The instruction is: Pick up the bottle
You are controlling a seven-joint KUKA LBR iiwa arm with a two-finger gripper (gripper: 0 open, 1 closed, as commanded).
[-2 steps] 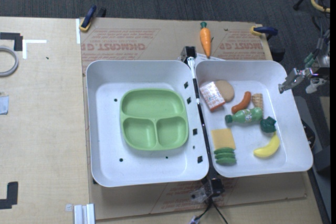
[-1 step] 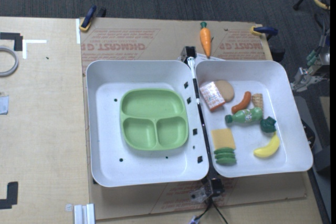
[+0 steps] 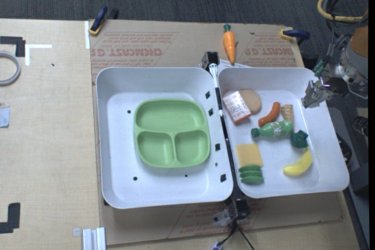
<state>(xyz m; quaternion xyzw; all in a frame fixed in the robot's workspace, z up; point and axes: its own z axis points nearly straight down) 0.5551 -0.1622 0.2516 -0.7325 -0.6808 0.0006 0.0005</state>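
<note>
A small green bottle (image 3: 273,130) lies on its side near the middle of the right bin (image 3: 328,126), cap end pointing left. My gripper (image 3: 314,94) hangs at the bin's upper right edge, up and to the right of the bottle and well apart from it. Nothing shows between its fingers.
Around the bottle lie a red sausage (image 3: 269,113), a red-white packet (image 3: 236,107), a tan cookie (image 3: 252,100), a yellow cheese slice (image 3: 249,155), a green sliced piece (image 3: 252,174), a banana (image 3: 298,164) and a dark green piece (image 3: 300,139). The left bin holds a green divided plate (image 3: 172,132). A carrot (image 3: 228,43) lies behind the bins.
</note>
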